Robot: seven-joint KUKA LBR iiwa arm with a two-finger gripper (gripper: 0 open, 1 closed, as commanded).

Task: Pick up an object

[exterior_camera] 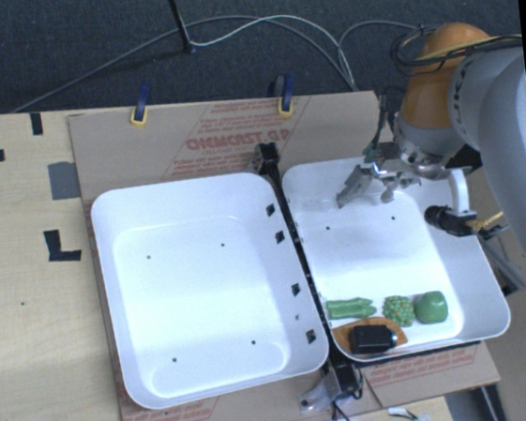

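In the right bin [457,258], several small objects lie along the near wall: a green bean-like pod [350,308], a bumpy green broccoli piece [398,309], a smooth green block [431,307], and a black object [372,339] resting on an orange piece [390,325]. My gripper [366,184] hangs over the far end of the right bin, well away from these objects. Its fingers are spread apart with nothing between them.
The left bin [119,268] sits beside the right one, with black clips along the shared divider [292,258]. Both bins rest on cardboard [217,139] held by blue-yellow clamps. A black-and-white fitting [452,216] sticks out by the right bin's right rim. Cables trail behind.
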